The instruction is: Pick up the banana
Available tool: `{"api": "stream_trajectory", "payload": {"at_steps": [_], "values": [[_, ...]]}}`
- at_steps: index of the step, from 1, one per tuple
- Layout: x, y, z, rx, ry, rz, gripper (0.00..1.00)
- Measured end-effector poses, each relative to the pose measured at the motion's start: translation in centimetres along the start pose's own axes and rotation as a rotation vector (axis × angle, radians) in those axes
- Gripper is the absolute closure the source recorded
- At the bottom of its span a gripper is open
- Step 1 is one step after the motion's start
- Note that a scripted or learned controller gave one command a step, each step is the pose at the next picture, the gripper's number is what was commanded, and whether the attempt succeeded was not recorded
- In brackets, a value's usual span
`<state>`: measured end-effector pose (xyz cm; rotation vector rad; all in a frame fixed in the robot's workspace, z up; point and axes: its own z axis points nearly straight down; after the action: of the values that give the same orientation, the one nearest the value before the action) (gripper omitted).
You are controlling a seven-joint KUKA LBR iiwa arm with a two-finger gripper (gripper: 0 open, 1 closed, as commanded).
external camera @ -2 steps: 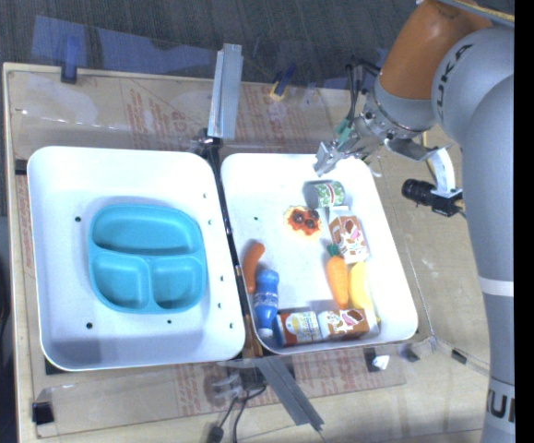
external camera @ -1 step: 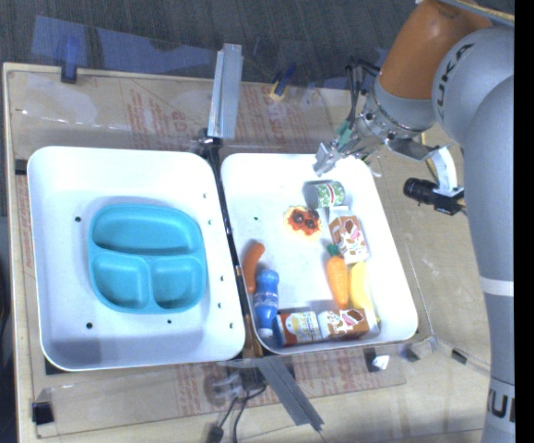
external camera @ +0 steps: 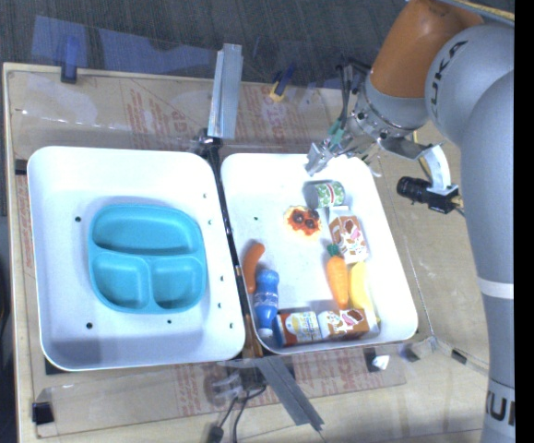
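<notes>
Reaching for the banana from the present pose carries several risks. The gripper hangs over the far edge of the right bin; its fingers are too small to tell how far open they stand, and nothing is seen between them. The banana lies near the right wall, toward the near end, touching the carrot on its left, with a carton just beyond and a box across its near end. A descent slightly left would likely seize the carrot instead; one slightly right could strike the wall.
</notes>
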<state>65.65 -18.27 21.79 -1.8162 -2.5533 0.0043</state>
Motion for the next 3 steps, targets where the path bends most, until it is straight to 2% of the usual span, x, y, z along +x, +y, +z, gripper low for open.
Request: {"api": "stream_trajectory", "payload": {"at_steps": [3], "values": [[0.04,0.12,-0.19,-0.003,-0.003,-0.098,1.0]]}}
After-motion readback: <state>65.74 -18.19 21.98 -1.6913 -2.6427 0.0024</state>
